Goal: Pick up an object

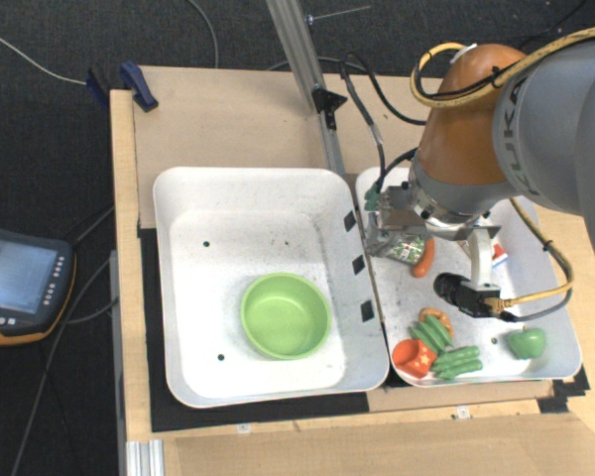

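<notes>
Wooden counter (228, 117) carries 2 white bins. Left bin (178, 206): you see 1 green bowl (286, 314) toward 5 o'clock. Right bin (555, 345): your arm (486, 127) hangs over its 10 o'clock corner, gripper (402, 234) down beside a small green packet (407, 251) and an orange piece (425, 257); whether the gripper is apart or together, cannot tell. Green beans (446, 350), a red-orange piece (411, 355) and a green lump (527, 343) lie toward 6 o'clock.

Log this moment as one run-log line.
arm: over right bin | tool: low at bin's left side | grasp: unconfirmed | left bin: green bowl | right bin: toy vegetables
</notes>
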